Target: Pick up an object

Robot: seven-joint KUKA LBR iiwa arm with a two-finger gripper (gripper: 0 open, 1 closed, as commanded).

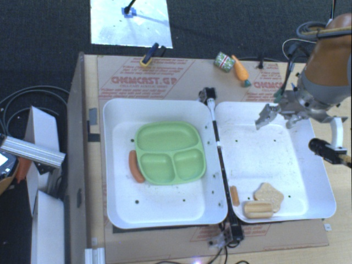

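The right bin [308, 164] holds a slice of toast [270, 194], a tan bread roll [258, 209] in front of it, and a small orange piece [235, 195] near the divider. In the left bin [118, 147] a green divided plate [169, 152] lies with a reddish sausage [135, 166] along its left side. My gripper [276, 118] hovers over the back of the right bin, well behind the toast and roll. Its fingers are spread open with nothing between them.
Behind the bins, a small green can [224, 61] and a toy carrot [241, 70] lie on the cardboard. A yellow-and-black clamp [149, 56] sits at the back left. A black knob [324, 149] juts from the arm over the right bin's right rim.
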